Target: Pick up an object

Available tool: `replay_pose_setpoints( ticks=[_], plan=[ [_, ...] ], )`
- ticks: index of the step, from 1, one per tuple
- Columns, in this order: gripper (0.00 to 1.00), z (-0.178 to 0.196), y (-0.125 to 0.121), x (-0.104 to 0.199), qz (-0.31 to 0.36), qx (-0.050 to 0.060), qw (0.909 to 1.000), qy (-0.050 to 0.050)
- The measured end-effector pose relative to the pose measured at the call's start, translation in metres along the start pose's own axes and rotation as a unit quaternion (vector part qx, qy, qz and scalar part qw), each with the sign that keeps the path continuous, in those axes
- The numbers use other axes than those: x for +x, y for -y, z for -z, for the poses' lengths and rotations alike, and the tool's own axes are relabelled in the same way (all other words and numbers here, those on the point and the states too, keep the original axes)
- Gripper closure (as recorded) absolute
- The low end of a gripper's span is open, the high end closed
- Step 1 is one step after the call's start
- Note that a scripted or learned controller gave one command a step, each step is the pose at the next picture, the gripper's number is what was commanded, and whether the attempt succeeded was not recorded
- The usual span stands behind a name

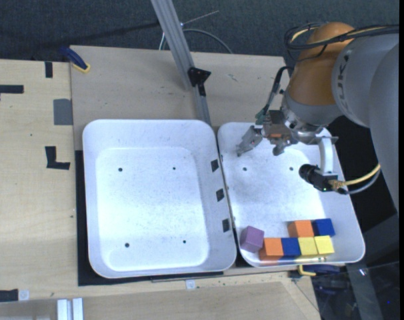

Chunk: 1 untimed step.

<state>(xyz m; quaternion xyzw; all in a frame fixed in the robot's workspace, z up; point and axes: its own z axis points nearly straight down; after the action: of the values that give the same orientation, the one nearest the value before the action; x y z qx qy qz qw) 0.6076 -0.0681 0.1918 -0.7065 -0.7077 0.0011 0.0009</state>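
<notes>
Claw [262,145] spread wide and empty near the right bin's [282,179] far edge; blocks [297,240] clustered along its near edge, purple cube [253,237] leftmost; well apart, toward the near side.

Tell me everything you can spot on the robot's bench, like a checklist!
Surface: pale wooden bench bearing two shallow white plastic bins, left bin and right bin.
Job's things: small purple block, plus orange, blue and yellow cubes clustered at the right bin's near edge.
Clutter: nothing seen.
Grippers: claw open, above the right bin's far end, holding nothing.
Cables: yellow-and-black cable by the wrist.
Surroundings: slanted grey metal pole; black tape marks.
</notes>
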Motion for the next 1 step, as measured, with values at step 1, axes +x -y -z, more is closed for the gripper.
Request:
replay_pose_setpoints(
  ticks=[1],
  plan=[
    [0.00, -0.0001, 0.0134, 0.0260, 0.001, 0.000, 1.0000, 0.000]
  ],
)
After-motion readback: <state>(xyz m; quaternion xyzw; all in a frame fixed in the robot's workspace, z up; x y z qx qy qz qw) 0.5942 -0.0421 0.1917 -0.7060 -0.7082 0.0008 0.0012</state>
